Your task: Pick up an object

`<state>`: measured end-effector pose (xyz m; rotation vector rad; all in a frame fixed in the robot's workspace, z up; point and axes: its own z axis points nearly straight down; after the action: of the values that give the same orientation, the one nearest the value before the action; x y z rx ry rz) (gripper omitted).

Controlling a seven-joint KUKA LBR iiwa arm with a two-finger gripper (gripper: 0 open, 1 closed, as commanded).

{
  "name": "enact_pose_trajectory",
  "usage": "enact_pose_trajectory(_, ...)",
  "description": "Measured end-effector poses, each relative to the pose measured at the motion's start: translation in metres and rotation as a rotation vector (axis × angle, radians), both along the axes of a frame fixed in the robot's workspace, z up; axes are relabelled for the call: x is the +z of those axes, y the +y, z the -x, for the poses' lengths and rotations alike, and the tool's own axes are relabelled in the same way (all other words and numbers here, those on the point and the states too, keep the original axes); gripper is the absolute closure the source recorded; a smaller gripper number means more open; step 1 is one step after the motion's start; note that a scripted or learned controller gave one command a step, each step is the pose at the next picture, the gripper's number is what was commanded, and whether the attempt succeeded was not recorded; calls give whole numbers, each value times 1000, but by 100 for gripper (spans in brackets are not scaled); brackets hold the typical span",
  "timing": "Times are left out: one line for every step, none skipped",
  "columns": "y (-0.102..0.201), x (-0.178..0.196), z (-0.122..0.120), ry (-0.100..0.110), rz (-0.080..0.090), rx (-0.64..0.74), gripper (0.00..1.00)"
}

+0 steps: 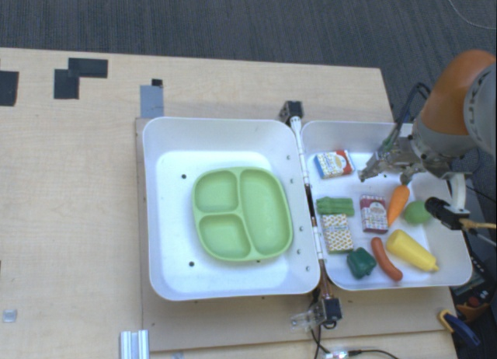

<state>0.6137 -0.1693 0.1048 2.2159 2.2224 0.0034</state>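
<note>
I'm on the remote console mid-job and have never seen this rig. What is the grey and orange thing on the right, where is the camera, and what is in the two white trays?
The grey and orange thing is a robot arm, reaching in from the right. At its tip is a gripper, hanging over the right bin. I see nothing between its fingers, and I cannot tell whether they are open or shut.

The one camera is fixed above the bench, looking down at a slant on two shallow white bins side by side.

The left bin holds a green divided plate.

The right bin holds toy food: a small box near the top, a carrot, a red packet, a green block, a patterned packet, a dark green piece, a sausage, a yellow piece and a light green ball.
</note>
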Motion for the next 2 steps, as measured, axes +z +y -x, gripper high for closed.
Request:
enact_pose_trajectory(-9,-19,78,-2,1,0,0)
enact_pose_trajectory(-9,-7,75,-8,2,1,100)
